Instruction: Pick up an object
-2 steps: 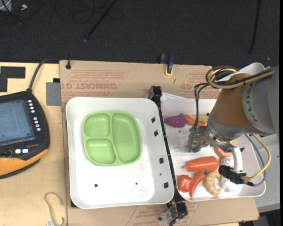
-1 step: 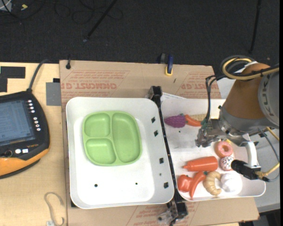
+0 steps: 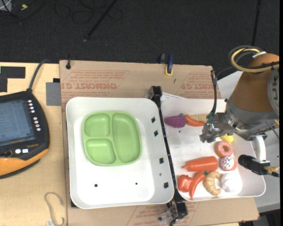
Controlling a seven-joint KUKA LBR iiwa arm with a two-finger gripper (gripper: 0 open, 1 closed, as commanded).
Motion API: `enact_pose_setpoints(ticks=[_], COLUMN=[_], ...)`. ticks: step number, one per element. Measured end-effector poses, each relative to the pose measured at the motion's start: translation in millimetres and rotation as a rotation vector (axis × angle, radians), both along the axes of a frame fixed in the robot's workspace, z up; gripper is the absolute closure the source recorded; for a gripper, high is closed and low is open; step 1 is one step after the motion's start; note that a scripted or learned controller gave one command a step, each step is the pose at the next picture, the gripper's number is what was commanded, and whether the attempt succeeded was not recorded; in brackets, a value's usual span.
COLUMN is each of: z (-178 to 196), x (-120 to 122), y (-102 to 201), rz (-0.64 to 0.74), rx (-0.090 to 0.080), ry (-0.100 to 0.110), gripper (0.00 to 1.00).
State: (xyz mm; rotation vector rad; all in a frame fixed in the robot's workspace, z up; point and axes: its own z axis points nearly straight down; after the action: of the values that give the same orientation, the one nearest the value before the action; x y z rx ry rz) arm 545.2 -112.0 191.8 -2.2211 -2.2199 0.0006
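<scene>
Toy food crowds the near corner of the right bin (image 3: 254,192), on the camera side of the gripper (image 3: 211,132): a croissant (image 3: 211,182), a red pepper (image 3: 191,182) beside it, a whitish piece (image 3: 228,183), then a red bottle-shaped toy (image 3: 200,164) and a speckled white ball (image 3: 227,163). Closer in, just to the camera side of the gripper, sits a pink doughnut (image 3: 223,149), with a small yellow piece (image 3: 228,138) right beside the tool. Whether the gripper is spread or pressed together I cannot tell; its dark tip hangs low over bare bin floor, and nothing visibly sits in it. Just beyond it, on the far side, lie an orange carrot (image 3: 194,121) and a purple bunch of grapes (image 3: 175,121). Any of these would serve as the object to pick. The doughnut or carrot look the easiest reach; I would centre the tool squarely over one item, away from neighbours, before descending, since the near cluster is packed tight. Well off to the side, the left bin (image 3: 78,173) holds a green divided tray (image 3: 112,138).
</scene>
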Motion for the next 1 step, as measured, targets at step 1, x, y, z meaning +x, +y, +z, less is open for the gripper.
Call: enact_pose_setpoints(ticks=[1], z=[36.8], x=[0.1], y=[-1.2], rz=[0.0], rx=[0.0], ry=[0.0], gripper=[1.0])
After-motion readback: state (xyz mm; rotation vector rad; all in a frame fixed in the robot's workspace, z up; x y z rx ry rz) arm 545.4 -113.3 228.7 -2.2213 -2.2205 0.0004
